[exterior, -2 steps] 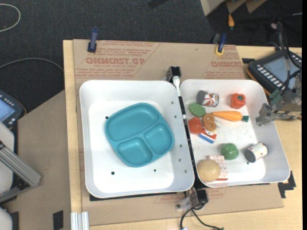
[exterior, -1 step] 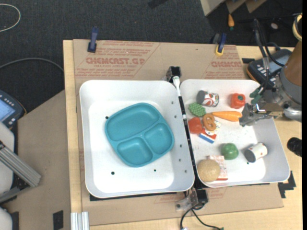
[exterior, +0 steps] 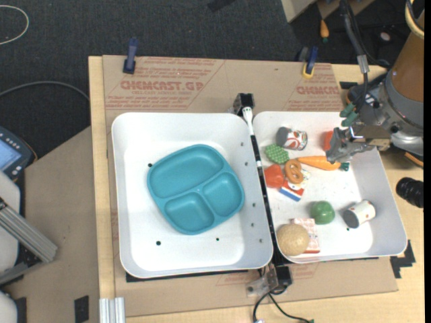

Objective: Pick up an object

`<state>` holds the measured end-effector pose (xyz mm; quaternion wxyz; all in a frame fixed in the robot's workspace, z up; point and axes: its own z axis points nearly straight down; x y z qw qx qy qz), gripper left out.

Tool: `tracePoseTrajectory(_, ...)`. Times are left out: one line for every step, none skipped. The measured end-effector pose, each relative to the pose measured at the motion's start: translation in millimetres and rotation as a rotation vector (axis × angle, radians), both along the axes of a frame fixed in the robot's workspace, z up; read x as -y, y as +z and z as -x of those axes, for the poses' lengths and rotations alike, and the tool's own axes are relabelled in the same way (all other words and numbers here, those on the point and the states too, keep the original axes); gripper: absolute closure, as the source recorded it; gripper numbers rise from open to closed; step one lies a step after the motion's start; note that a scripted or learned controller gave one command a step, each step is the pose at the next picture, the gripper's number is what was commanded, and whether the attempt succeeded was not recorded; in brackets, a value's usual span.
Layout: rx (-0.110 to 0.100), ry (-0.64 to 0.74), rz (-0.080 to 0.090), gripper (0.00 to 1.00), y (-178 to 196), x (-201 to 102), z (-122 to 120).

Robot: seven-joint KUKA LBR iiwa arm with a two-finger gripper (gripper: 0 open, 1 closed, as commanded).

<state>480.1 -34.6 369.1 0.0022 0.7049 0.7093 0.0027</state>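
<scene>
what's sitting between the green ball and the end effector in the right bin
In the camera view, an orange carrot lies across that stretch, between the green ball and the end effector, its right end close by the end effector. Below the carrot, bare white bin floor.

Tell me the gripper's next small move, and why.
Probably lower straight down and close. The gripper hovers in the right bin, over the orange carrot's right end, and nothing is visibly held. The carrot looks like the nearest thing to grasp.

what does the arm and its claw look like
The arm is a thick rounded body, grey with an orange-brown band above the wrist. Dark cables run along it, with small green fittings near the wrist. The claw is a compact grey metal block.
</scene>
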Motion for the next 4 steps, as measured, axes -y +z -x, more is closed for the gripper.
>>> tracePoseTrajectory(0.0,0.0,0.0,1.0,50.0,-52.9,0.2)
tracePoseTrajectory(0.0,-0.003,0.0,1.0,87.0,-83.6,0.3)
tracePoseTrajectory(0.003,0.002,-0.003,1.0,157.9,-149.4,0.7)
tracePoseTrajectory(-0.002,0.002,-0.002,1.0,166.5,-218.0,1.0)
